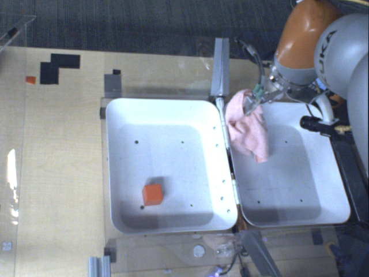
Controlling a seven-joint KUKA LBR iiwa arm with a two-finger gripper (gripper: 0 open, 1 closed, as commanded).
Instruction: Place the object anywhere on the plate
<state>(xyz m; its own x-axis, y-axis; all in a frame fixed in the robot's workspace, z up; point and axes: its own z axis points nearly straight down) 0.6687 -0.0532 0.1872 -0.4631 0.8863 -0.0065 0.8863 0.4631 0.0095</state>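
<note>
Nearest my camera, along the bottom edge, I see the front walls of the two white bins, with the left bin [167,111] and the right bin [305,212] meeting at a narrow seam. Farther in, on the floor of the left bin toward its front-left part, sits a small orange block [153,194], alone and well apart from everything else. Beyond that, at the seam between the bins, I see a pink cloth [248,128] hanging down in a bunched fold. Its lower end drapes over the far-left part of the right bin, just beside the divider, and I cannot tell whether it touches the floor there. At its top edge the gripper [253,100] has the fabric pinched: the fingers are closed together on the upper fold of the cloth, so it is clamped on it. Behind the gripper rises the grey arm [346,45] with its orange band [302,25], reaching in from my right. Farthest back, on the pale bench [57,154] at the upper left, lie black patches [57,67] and a tiny orange mark [30,80].
</note>
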